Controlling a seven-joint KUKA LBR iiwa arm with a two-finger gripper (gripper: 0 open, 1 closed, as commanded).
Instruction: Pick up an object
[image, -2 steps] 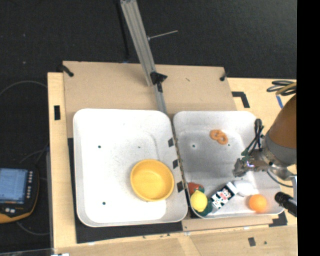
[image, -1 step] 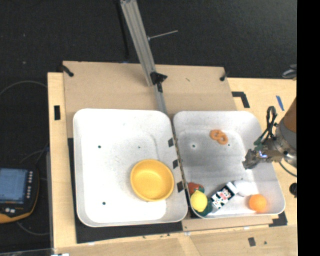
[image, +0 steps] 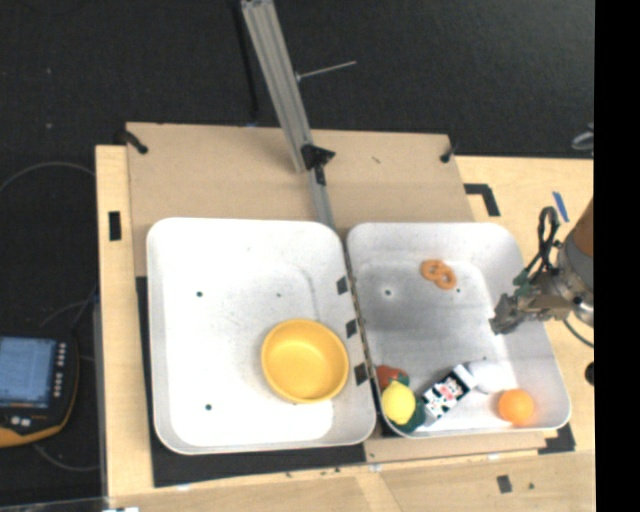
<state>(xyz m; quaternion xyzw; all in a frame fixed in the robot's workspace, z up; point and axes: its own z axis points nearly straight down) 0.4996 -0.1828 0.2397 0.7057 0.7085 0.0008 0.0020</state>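
Round yellow bowl (image: 305, 360) in left bin (image: 180, 300); pretzel (image: 437, 272) right.

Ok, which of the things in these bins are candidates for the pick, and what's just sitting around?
For the job:
- gripper, at the right bin's right side
- pretzel-shaped piece
- orange ball
- yellow lemon
- black-and-white patterned box
- yellow bowl, in the left bin

Lying about:
- handheld pendant, left of the bench
- metal pole, behind the bins

A robot laboratory: a plain wooden bench (image: 250, 170), an aluminium camera mast (image: 285, 90), and a handheld control pendant (image: 35, 385) at the bench's left edge.
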